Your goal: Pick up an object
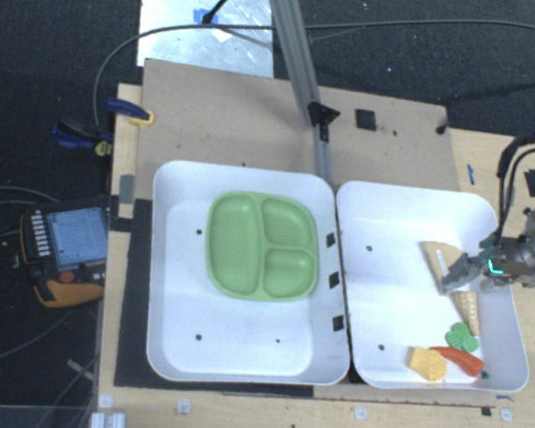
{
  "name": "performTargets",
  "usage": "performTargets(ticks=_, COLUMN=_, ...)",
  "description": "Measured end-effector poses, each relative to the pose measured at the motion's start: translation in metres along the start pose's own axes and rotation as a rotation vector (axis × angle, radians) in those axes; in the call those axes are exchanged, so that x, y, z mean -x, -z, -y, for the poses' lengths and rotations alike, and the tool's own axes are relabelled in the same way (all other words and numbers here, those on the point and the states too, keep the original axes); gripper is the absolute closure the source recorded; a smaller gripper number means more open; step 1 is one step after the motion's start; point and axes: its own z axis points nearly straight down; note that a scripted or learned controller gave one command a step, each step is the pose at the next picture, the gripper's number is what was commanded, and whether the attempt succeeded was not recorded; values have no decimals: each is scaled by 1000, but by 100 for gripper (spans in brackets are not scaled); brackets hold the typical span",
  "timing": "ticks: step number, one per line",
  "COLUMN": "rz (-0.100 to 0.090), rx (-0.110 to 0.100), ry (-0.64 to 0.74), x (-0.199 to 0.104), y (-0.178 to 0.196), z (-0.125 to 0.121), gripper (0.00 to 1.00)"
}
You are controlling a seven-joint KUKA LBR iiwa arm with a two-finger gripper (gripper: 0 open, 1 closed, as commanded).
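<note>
Tool (454,273) low in right bin (390,211), reaching in from right, fingers splayed apart over tan wedge-shaped piece (441,254), nothing gripped between them. Cone-like item (468,308) just below tool. Near bin's front right corner: green toy (463,337), red pepper-like toy (459,358), yellow corn-like block (428,364), close together. Green divided plate (263,246) in left bin (171,340). Both bins on table (258,113).

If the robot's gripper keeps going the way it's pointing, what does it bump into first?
Probably the tan wedge in the right bin. The gripper points left and down, its tip right at that wedge. Depth is hard to judge from above, so it may be touching already or hanging just over it.
</note>
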Motion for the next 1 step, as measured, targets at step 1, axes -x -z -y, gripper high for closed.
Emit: performTargets(ticks=1, rz=0, rx=1, ry=0, x=0, y=0, z=0, gripper=0)
